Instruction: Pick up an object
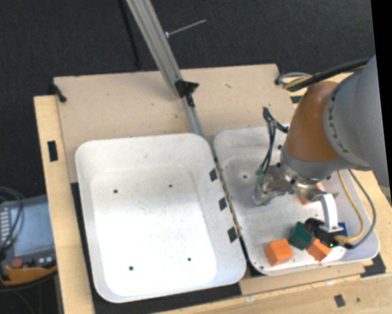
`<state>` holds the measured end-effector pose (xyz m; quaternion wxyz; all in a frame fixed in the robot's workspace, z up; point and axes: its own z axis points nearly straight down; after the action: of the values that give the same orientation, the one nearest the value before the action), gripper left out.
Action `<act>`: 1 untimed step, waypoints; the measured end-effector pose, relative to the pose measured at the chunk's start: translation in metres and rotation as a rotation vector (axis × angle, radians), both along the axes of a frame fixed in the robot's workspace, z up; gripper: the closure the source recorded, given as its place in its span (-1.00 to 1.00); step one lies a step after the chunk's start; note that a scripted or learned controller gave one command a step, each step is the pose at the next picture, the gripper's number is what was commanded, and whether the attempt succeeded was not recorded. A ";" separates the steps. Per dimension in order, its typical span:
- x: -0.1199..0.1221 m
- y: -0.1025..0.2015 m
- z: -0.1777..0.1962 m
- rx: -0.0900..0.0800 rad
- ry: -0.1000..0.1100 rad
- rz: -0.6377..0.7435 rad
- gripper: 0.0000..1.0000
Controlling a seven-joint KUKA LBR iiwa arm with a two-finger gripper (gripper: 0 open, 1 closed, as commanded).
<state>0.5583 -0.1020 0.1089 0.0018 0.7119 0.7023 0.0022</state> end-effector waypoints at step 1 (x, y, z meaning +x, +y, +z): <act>-0.001 -0.007 0.045 -0.001 0.000 0.008 1.00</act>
<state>0.5570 -0.1089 0.1543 0.0020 0.7090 0.7052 0.0019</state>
